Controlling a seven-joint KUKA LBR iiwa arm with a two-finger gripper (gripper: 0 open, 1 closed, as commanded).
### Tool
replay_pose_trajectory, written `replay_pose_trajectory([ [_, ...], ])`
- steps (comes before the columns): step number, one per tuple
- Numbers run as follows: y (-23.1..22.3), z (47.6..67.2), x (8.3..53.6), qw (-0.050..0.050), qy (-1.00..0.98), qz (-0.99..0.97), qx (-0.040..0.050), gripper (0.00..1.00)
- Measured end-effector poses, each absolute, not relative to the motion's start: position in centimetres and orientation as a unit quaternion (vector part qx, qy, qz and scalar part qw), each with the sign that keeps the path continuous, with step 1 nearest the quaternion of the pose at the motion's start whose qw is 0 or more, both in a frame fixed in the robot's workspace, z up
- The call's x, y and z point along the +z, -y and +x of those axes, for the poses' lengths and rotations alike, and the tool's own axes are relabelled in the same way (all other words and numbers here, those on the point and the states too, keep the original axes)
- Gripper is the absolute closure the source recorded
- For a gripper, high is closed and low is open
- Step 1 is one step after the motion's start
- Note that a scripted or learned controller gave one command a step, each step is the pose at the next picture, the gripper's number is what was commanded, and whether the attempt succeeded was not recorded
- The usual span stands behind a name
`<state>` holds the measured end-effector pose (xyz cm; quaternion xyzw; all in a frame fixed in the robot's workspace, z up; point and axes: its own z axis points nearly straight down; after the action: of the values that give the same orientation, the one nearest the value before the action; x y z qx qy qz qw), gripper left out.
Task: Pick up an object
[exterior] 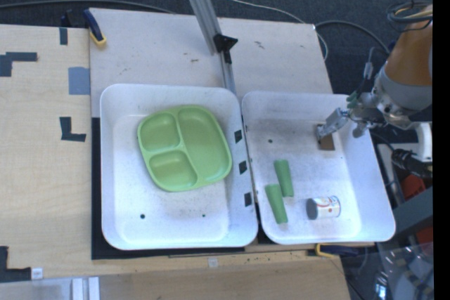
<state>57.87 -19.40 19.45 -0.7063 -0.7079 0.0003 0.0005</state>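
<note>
Camera view, fixed above the bench and looking down at a slant: two shallow white bins side by side, the left white bin (119, 151) holding a light-green plastic plate with three compartments (184, 147), the right white bin (365, 179) holding the loose candidates for picking; the grey arm with its orange band (411, 60) reaches in from the right, and its two-finger gripper (329, 131) hangs over the upper right part of the right bin, just above or against a small brown block (327, 143); whether the pincer is open or closed cannot be told at this resolution, nor whether it touches the block. Two short green cylinders lie near the bin's middle, the upper green cylinder (283, 178) just beside the lower green cylinder (275, 203), both well apart from the gripper; a small white can with a red label and grey lid (323, 207) lies on its side toward the near right corner. Progress, as a judgement: nothing is seen lifted and every object rests on the bin floor, so the pick is not yet done; the brown block appears the likeliest target; what remains is a secure closure and a lift.
</note>
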Motion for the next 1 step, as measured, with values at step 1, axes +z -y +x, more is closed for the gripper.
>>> replay_pose_trajectory([
  [1,19.40,57.87,19.45,0.000,0.708,-0.706,0.0004,0.00],
])
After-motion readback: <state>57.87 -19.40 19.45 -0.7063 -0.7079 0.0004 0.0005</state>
